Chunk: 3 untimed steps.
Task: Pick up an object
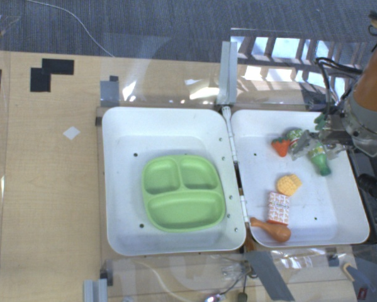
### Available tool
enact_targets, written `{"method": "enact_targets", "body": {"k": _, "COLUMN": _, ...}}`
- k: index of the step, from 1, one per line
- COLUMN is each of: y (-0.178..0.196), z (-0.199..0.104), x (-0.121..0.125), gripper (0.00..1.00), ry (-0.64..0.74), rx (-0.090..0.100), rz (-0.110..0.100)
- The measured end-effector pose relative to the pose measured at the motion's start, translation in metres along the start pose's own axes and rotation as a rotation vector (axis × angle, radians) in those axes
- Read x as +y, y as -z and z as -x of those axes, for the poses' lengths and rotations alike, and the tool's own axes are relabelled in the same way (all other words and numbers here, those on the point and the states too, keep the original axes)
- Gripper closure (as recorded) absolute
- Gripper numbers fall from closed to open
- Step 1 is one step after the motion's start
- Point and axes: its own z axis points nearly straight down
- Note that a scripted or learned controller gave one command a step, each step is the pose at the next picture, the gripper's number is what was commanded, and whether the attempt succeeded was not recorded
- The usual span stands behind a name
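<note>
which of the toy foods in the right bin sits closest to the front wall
The orange drumstick-shaped toy, lying in the right bin's front left corner. The small carton is just behind it, the yellow waffle-like piece further back, and the rest lie near the gripper.

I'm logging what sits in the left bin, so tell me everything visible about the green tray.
The green tray is a light green divided plate, plastic by its look, with rounded corners and three compartments: two smaller ones on the far side, one wide one nearer the camera. It lies flat, right side up, near the middle of the left bin, slightly rotated. Nothing lies in it.
</note>
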Motion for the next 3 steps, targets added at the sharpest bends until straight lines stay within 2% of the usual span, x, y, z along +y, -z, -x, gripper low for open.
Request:
{"method": "enact_targets", "body": {"k": 1, "y": -0.012, "z": 0.004, "x": 0.065, "gripper": 0.0, "ry": 0.001, "rx": 0.0, "rz": 0.0}}
{"method": "enact_targets", "body": {"k": 2, "y": -0.132, "z": 0.027, "x": 0.113, "gripper": 0.0, "ry": 0.0, "rx": -0.001, "rz": 0.002}}
{"method": "enact_targets", "body": {"k": 3, "y": -0.179, "z": 0.072, "x": 0.117, "gripper": 0.0, "ry": 0.001, "rx": -0.001, "rz": 0.006}}
